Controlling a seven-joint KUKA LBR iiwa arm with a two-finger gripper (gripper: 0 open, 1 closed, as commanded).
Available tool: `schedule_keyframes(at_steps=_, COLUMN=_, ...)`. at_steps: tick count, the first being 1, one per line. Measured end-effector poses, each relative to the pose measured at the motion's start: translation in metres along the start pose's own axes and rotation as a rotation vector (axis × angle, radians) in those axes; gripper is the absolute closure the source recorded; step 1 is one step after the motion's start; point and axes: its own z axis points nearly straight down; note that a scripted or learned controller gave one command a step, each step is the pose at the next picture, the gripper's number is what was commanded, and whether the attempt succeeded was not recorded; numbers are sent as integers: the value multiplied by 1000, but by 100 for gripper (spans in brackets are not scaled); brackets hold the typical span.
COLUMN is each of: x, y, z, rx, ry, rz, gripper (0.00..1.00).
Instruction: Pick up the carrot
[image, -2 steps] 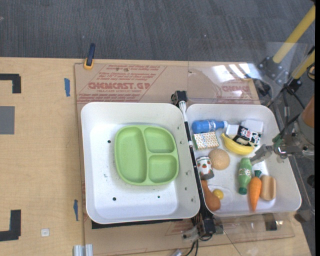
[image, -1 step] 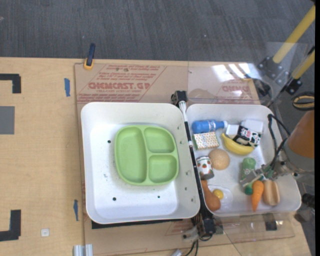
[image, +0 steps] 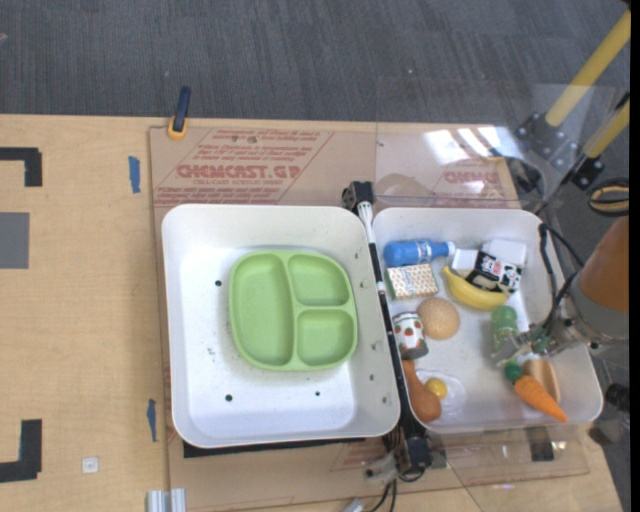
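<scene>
The carrot (image: 541, 397), orange with a green top, lies in the near right corner of the right bin (image: 470, 418), pointing toward the corner. It rests against a tan slice of bread (image: 546, 374). My gripper (image: 527, 343) hangs low just above and behind the carrot's green end, coming in from the right under the arm's orange band (image: 611, 270). Nothing shows as held in it.
The right bin also holds a blue bottle (image: 418, 251), a banana (image: 474, 291), a black-and-white carton (image: 497, 266), a round bun (image: 438, 318), a small can (image: 408, 333), a green item (image: 503, 321) and a brown-orange piece (image: 421, 396). A green divided plate (image: 293, 309) sits in the left bin (image: 195, 330).
</scene>
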Motion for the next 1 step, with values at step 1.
schedule_keyframes(at_steps=1, x=0, y=0, z=1, rx=1, ry=1, rz=0, gripper=0)
